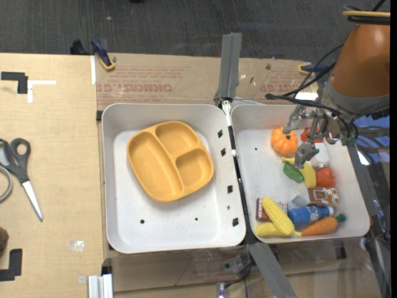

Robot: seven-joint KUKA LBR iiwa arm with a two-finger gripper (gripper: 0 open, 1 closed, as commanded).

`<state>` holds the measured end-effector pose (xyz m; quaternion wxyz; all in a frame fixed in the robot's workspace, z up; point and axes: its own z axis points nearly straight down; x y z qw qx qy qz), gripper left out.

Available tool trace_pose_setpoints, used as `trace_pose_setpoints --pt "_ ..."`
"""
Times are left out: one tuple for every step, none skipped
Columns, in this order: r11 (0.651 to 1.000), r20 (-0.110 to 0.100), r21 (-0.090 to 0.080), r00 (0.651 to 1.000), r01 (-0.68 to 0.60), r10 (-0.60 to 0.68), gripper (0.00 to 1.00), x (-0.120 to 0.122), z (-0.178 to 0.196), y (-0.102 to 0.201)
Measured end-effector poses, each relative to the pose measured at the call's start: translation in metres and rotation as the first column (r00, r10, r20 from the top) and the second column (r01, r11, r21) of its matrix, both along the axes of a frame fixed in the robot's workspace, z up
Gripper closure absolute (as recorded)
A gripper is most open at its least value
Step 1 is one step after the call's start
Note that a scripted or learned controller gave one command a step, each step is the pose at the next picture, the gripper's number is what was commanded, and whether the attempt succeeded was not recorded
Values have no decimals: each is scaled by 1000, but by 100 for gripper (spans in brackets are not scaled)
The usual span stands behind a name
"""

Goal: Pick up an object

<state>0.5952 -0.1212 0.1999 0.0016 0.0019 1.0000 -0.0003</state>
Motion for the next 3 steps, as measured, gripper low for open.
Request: trace_pose_setpoints --pt "999 2 0 999 53 -53 0 25 -107 10" --pt "997 0 0 997 74 -74 0 20 -107 18" --pt "997 2 0 997 79 -79 0 30 -107 22"
